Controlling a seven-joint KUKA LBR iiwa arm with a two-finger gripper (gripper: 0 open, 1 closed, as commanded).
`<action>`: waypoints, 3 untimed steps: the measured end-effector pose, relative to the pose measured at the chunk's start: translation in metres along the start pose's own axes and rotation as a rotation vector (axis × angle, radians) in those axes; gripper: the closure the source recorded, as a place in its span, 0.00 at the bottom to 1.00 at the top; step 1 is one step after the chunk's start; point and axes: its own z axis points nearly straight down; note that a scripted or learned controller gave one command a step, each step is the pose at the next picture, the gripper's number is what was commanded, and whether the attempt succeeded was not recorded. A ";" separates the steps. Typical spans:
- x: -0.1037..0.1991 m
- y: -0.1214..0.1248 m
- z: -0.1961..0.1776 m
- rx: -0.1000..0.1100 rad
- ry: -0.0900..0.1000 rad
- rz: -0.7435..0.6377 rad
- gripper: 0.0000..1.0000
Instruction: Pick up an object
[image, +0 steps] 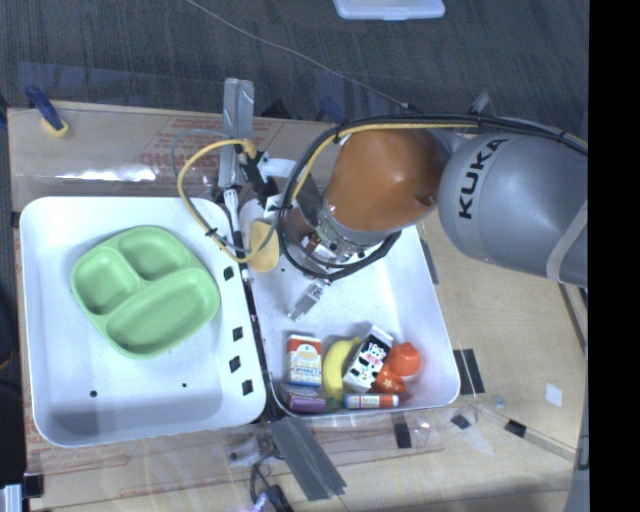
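The arm (500, 205) reaches in from the right and hangs over the upper part of the right bin (425, 310). Its orange band (382, 180) and the cables looped round the wrist cover most of the hand (312, 291). Only a small grey part pokes out beneath the wrist, low over the bare white floor of the bin. Whether the hand is apart or together cannot be told, and nothing can be seen held in it.

The things to be picked lie crowded along the near wall of the right bin, well apart from the hand. An orange carton (305, 360) stands at the left of the group. A yellow banana (337, 366) lies just beside it, touching a black-and-white patterned carton (369, 361). Right of that sits an orange-red piece (401, 362) whose shape is hard to make out. In front of them, against the wall, lie a purple item (306, 403), partly hidden by the rim, and a slim red-and-white tube (371, 401).

A pale yellow object (263, 246) sits at the bin's left wall, near the wrist; cables cross it and its outline is unclear.

The left bin (60, 400) holds a green divided plate (147, 290) with three compartments, lying flat.

On the bench (520, 330), at the far left corner, lies a small blue-and-yellow thing (45, 110), too small to identify.
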 end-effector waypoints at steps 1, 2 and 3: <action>-0.053 0.052 -0.002 -0.002 0.003 0.059 0.00; -0.017 0.124 -0.052 -0.002 0.010 0.083 0.00; 0.007 0.137 -0.020 0.008 0.019 0.092 0.00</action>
